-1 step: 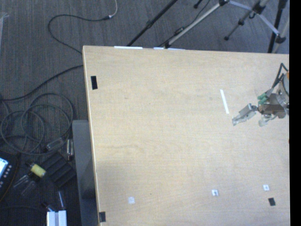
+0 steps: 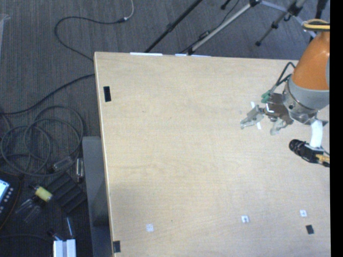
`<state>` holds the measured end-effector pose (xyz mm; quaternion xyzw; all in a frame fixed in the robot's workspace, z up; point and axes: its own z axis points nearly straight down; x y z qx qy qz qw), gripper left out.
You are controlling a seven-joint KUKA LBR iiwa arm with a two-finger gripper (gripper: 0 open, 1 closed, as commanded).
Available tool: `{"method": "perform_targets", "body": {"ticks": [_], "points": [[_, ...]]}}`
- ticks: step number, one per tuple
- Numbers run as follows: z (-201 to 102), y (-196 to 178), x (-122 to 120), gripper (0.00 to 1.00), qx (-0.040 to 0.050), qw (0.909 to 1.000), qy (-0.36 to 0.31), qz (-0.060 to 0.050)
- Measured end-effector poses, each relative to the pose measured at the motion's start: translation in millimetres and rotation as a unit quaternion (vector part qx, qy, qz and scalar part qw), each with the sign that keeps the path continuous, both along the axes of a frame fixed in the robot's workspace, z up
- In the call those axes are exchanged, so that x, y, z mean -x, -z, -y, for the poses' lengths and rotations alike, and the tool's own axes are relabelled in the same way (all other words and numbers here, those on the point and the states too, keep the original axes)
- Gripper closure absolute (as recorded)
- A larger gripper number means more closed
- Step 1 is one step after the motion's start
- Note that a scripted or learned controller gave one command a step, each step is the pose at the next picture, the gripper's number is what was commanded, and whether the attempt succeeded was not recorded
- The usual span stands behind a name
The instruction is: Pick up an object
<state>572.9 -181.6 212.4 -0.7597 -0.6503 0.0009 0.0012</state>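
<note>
floor (image 2: 43, 47): dark carpet | cables (image 2: 37, 138): coiled | bench top (image 2: 187, 170): pale wood

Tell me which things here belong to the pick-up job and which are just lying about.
Job: gripper, arm, wooden board beneath it.
Lying about: cables on the floor, stand legs, black tape mark on the board.
</note>
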Motion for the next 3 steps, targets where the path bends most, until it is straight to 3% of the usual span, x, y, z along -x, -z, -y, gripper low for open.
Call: {"method": "perform_targets", "body": {"ticks": [1,2,3], "points": [[36.1,-126.3,15.9,0.0,0.0021,0.9999,0.015,0.001],[26.2,-221.7,47.2,0.0,0.0016,1.0,0.0,0.001],[-16.2,-150.8,-5.1,0.0,0.0009,0.9999,-0.011,0.0]]}}
